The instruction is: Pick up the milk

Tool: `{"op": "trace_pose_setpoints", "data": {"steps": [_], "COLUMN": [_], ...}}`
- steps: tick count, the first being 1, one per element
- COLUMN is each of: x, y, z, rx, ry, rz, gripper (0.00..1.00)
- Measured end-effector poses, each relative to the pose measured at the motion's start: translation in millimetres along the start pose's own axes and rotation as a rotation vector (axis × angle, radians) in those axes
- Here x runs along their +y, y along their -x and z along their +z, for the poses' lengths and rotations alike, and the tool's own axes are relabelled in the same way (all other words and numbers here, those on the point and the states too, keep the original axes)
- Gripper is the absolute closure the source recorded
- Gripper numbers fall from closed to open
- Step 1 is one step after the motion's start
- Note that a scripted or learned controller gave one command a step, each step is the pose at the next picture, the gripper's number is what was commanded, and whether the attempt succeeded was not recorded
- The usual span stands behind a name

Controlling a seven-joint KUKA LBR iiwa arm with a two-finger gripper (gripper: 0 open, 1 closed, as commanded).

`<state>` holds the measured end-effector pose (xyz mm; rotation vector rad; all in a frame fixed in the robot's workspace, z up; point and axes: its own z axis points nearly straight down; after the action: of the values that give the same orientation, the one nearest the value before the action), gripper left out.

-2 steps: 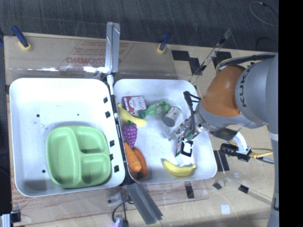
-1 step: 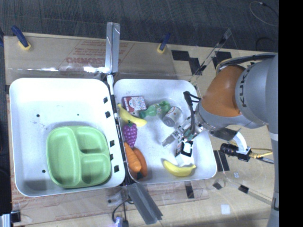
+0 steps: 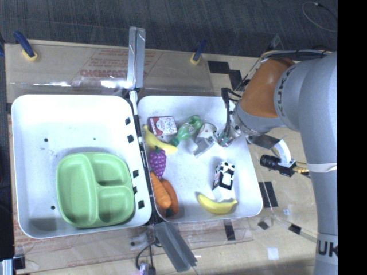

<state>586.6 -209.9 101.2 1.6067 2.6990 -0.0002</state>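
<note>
Camera view: you see the milk carton [image 3: 224, 176], black and white in a cow pattern, lying in the right bin [image 3: 248, 195], towards its right side. A yellow banana [image 3: 217, 204] lies just below it, apparently touching or nearly so. The gripper [image 3: 205, 140] sits up and to the left of the carton, low in the same bin, with its metallic fingers spread and nothing between them. It is near the carton but not over it.

Note the neighbours. A green bottle [image 3: 188, 129] lies just beside the gripper on its left, with a red carton [image 3: 163, 126], a second banana [image 3: 159, 143], purple grapes [image 3: 157, 161] and a carrot [image 3: 163, 193] farther left. The left bin [image 3: 23, 153] holds a green divided plate [image 3: 94, 189].

Expect these faults:
- If the gripper descends where it stands, it closes on the bin floor or the green bottle, not the milk.
- If it approaches the carton from above the banana side, a finger may catch the banana and push the carton aside.
- The carton lies flat, so a shallow grasp may slip off.
</note>
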Motion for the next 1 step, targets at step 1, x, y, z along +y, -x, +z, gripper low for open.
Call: {"op": "trace_pose_setpoints", "data": {"steps": [1], "x": [-70.5], "y": [-38.3], "z": [8.8], "rx": [0.001], "ry": [-0.001], "rz": [0.036], "gripper": [0.00]}}
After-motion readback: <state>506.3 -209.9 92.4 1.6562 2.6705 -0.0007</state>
